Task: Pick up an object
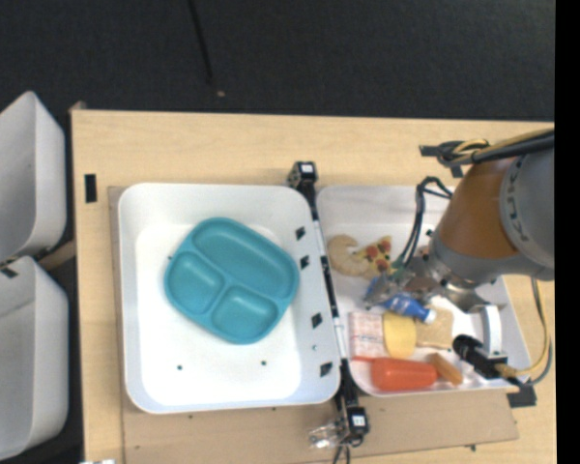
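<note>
The end effector (406,280) reaches down into the right bin (367,201) among its clutter, beside a blue bottle (407,306); its grip cannot be told. A teal tray (232,278) lies in the left bin (135,259).

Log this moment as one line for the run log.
arm: over right bin | tool: low among clutter, grasp unconfirmed | left bin: teal divided plate | status: pick in progress

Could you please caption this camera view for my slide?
Arm reaches into cluttered right bin; teal divided plate lies in left bin.
</note>
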Controlling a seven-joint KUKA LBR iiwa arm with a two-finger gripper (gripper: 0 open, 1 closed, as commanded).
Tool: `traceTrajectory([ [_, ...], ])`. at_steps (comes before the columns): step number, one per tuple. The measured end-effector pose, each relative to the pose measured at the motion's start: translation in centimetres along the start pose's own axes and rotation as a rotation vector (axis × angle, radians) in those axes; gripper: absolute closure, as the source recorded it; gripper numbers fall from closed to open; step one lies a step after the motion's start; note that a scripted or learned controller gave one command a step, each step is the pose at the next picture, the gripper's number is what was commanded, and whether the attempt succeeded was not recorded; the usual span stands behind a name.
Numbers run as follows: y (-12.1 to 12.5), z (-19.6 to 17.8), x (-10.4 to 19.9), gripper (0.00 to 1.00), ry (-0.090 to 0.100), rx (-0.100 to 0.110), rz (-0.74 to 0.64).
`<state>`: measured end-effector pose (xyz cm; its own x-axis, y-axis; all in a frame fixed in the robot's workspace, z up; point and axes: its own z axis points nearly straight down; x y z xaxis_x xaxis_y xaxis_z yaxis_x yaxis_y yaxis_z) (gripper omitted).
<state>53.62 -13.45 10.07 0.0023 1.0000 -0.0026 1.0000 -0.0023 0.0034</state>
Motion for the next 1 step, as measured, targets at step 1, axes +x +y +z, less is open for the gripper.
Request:
traceTrajectory([
  [1, -0.07, -0.91, -0.09, 1.00, 0.002, 0.003, 0.008],
])
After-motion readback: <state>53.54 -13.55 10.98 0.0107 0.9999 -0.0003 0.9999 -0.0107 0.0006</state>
